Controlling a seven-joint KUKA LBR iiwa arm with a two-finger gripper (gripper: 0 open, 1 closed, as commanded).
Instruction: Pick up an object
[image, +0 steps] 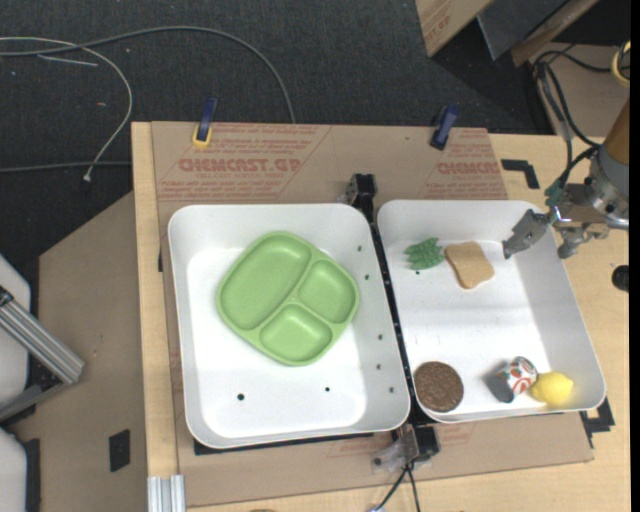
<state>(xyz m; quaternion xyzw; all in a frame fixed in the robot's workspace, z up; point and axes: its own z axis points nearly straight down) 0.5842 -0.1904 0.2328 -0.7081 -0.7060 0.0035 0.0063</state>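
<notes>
My gripper (546, 236) hangs over the far right corner of the right bin (470, 330), open, with nothing between its fingers. Left of it lie a tan slice of toast (469, 265) and a small green leafy piece (425, 254). Along the bin's near side sit a brown round patty (438, 386), a small grey, white and red object (512, 379) and a yellow lemon (553, 388).
The left bin (200, 400) holds a green three-compartment plate (288, 297). Black clamps sit between the bins at the far (361, 188) and near (415, 445) ends. Blue clips (207, 120) hold the cardboard base. Cables run behind the bench.
</notes>
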